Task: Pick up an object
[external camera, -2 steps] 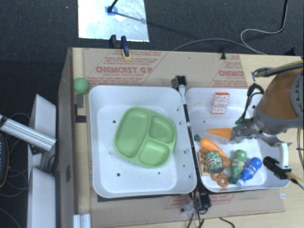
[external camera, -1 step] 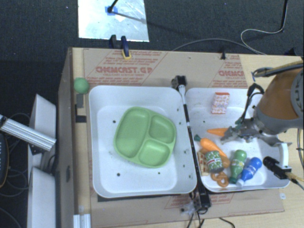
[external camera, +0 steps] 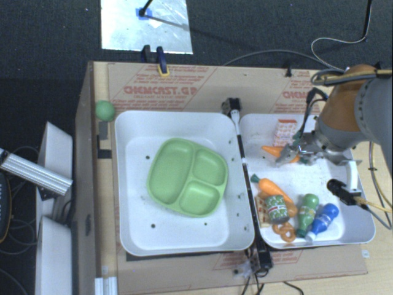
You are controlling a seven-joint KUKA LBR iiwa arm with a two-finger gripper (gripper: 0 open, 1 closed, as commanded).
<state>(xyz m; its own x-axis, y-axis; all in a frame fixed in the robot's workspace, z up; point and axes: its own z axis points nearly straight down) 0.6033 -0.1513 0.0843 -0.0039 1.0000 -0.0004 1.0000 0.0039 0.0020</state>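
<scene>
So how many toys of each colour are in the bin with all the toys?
Orange: 3, the carrot, the pretzel and the piece by the pincer
Green: 2, the bottle and the can
Blue: 1, the bottle
Red and white: 1, the packet
Total: 7

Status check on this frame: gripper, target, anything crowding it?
Gripper low in right bin, at an orange carrot-like toy; grasp unconfirmed. Second carrot, green bottle, blue bottle lie nearer the front, apart. Green tray in left bin.

A robotics lab: bench (external camera: 184, 82) with two white bins (external camera: 132, 165), loose cables (external camera: 344, 42), dark carpet (external camera: 49, 29).
</scene>
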